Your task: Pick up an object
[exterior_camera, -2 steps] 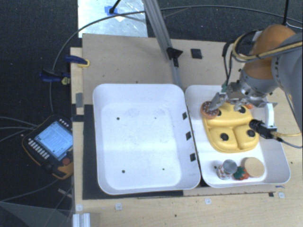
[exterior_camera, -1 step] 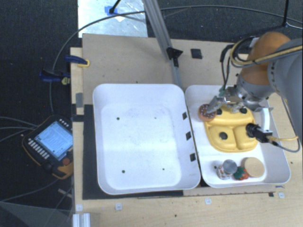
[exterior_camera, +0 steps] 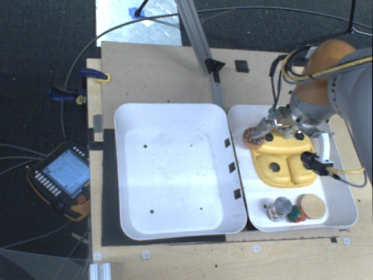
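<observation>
Claw [exterior_camera: 274, 123] low in the right white bin [exterior_camera: 344, 206].
Its grip cannot be told; it partly hides the big yellow plastic piece [exterior_camera: 285, 165] beside a speckled round object [exterior_camera: 252, 137].

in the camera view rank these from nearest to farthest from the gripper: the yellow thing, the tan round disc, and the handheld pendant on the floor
From the gripper:
1. Yellow thing, right bin, right under it.
2. Tan round disc, the right bin's front corner.
3. Handheld pendant, far left on the floor.

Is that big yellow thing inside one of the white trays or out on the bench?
Inside. The yellow thing lies within the right tray, its white floor showing around it, with the pincer above its far end.
</observation>
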`<state>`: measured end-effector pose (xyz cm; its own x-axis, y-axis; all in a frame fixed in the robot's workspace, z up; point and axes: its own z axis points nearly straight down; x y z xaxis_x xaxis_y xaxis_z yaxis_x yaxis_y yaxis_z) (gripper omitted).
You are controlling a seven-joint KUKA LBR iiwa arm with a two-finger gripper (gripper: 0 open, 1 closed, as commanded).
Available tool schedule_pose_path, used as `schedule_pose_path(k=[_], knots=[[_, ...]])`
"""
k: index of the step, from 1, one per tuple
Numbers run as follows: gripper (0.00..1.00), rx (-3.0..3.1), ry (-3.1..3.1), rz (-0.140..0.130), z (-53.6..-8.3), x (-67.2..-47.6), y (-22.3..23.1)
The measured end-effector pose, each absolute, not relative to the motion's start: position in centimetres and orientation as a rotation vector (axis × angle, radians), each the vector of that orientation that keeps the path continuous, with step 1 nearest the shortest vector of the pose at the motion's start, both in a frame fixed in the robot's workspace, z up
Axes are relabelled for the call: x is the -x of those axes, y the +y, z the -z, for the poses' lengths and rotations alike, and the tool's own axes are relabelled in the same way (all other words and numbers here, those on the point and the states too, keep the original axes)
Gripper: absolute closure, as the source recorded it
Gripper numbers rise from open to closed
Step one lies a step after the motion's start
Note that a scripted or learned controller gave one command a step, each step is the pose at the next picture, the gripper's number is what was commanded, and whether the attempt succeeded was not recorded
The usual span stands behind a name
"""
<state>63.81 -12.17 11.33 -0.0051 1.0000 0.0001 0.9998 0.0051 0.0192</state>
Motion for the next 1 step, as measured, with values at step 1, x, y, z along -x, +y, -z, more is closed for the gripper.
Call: schedule_pose_path(k=[1], knots=[[1.0,-2.2,2.225,-0.04,-12.82,-64.23,-11.62]])
